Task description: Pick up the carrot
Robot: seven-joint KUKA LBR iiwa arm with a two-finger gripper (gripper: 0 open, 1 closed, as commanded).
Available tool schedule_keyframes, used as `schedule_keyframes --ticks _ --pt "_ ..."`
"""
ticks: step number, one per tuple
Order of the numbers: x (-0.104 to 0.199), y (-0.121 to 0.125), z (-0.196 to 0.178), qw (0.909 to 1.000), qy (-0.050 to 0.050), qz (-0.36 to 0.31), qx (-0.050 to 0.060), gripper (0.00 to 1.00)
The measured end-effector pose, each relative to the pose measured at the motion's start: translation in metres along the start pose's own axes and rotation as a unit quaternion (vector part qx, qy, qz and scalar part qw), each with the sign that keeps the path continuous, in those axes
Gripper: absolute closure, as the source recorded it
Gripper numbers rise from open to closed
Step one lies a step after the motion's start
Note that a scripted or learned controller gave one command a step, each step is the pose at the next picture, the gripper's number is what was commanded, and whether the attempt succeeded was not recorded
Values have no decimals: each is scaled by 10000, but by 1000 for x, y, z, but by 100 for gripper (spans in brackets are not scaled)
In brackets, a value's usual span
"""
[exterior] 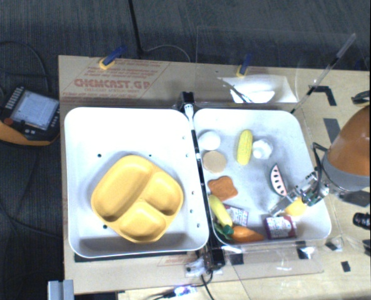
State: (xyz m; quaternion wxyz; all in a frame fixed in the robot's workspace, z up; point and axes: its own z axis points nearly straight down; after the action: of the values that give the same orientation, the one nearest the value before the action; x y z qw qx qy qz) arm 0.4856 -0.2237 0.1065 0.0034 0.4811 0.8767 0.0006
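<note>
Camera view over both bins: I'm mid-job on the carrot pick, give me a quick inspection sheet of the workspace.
Surface: two white bins side by side on the bench; left bin, right bin.
Job's things: carrot lies at the right bin's front edge, beside a banana.
Clutter: yellow divided plate in the left bin; corn cob, watermelon slice, cookie, can and small white items in the right bin.
Tool: tool sits low at the right bin's right side, apart from the carrot; finger state unclear.
Cables: black cable runs across the floor behind the bench.
Surroundings: handheld control pad on the carpet to the left.
</note>
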Motion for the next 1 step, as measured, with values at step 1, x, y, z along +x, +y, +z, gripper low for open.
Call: schedule_keyframes --ticks 1 --pt "31 21 16 9988 -60 -480 -1 0"
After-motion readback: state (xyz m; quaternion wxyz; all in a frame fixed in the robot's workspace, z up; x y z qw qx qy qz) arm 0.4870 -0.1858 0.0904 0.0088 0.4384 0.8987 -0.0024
